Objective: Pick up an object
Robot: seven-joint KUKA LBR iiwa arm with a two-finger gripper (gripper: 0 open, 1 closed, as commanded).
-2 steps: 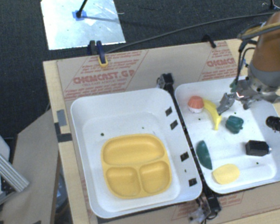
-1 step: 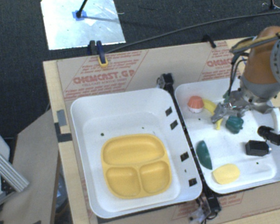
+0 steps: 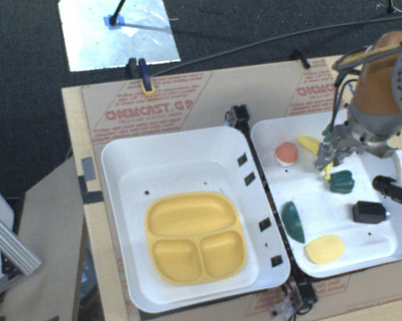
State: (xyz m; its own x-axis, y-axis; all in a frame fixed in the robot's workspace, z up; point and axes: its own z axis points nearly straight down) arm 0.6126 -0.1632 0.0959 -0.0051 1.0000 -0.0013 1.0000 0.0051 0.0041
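Bench with two white bins (image 3: pixel 183 142): I log my claw (image 3: pixel 328 162) low in the right one, finger state unreadable; green toy (image 3: pixel 341 182) just below it, likely target; orange ball (image 3: pixel 286 153) left

My fingers (image 3: pixel 327 161) are crowded: a dark green pepper-shaped toy (image 3: pixel 341 182) sits just below them, a yellow banana-shaped piece (image 3: pixel 309 144) just to their left, and a round orange-red ball (image 3: pixel 286 154) beyond that. Bare white bin floor (image 3: pixel 322 208) lies open farther below them, between a dark green oval (image 3: pixel 292 222) and a black block (image 3: pixel 368 212).
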